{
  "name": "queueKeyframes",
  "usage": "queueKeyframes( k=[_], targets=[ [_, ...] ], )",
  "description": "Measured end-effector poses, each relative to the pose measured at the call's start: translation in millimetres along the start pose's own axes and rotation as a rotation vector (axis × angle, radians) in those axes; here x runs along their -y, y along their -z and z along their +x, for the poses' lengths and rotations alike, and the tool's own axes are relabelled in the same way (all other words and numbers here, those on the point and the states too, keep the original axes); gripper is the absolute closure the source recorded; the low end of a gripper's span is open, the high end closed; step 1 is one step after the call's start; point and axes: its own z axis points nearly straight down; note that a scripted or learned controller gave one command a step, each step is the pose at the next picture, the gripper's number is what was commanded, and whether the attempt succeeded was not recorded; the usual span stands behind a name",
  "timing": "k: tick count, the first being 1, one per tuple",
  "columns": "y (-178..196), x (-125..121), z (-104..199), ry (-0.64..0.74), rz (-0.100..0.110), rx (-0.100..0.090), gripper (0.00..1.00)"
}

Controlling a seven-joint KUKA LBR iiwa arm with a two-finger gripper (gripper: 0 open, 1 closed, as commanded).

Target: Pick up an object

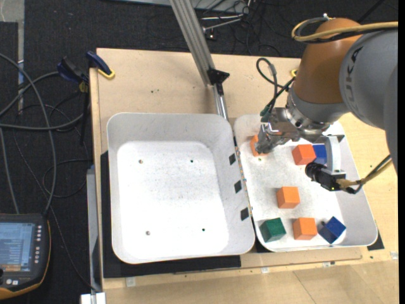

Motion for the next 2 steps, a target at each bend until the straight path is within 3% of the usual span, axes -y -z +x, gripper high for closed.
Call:
queueKeyframes(
  k=[2],
  targets=[
    [-9,17,114,0.000,0.002,0.000,1.00]
  ],
)
